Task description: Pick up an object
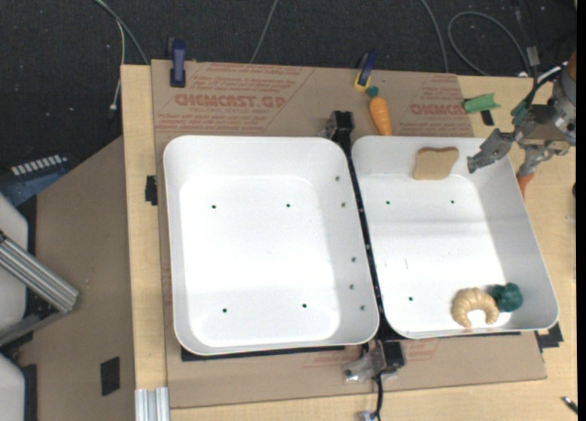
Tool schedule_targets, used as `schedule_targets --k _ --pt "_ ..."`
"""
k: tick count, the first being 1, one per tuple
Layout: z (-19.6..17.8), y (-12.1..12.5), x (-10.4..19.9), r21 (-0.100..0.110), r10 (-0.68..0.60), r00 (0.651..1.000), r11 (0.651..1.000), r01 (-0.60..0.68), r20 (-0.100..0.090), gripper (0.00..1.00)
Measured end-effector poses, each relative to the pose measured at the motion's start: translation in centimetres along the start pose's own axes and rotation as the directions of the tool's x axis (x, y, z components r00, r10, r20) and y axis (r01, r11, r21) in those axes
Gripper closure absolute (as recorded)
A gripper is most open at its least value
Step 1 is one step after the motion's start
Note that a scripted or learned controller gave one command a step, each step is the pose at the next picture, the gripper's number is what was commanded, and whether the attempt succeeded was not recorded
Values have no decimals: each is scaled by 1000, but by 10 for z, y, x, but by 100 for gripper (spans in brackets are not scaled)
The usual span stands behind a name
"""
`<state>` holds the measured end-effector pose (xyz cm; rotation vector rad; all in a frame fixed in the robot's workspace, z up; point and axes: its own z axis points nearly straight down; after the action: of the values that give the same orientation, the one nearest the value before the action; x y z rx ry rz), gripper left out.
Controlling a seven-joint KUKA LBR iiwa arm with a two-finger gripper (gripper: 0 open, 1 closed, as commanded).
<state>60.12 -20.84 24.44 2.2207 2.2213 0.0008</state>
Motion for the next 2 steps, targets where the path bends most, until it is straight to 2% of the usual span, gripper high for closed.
schedule_targets --k 1,2 --pt "114 43 -15 10 0 1000 1000 0 -3 0" --pt "30 18 -11 -6 0 1000 1000 0 2 0"
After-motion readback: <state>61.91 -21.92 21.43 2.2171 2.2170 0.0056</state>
